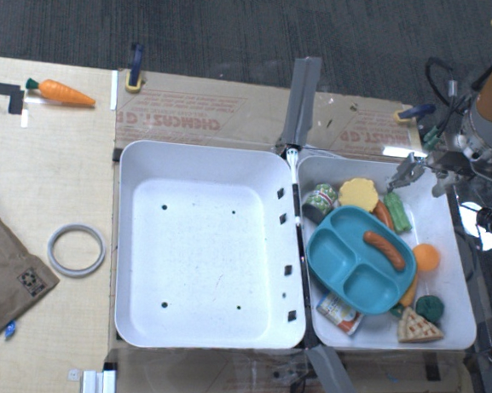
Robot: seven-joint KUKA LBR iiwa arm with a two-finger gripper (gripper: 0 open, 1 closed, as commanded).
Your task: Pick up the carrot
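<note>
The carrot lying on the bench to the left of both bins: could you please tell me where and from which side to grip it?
Probably the thick half of the carrot, just beside its green top, taken from straight above. It lies flat, running left to right in the view and tapering to a point at the right, so closing across its width there should hold best.

Bright, even light; soft shadows.

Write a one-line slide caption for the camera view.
Tool poised over the right bin, above a blue tray amid toy food; a carrot lies on the bench.
</note>
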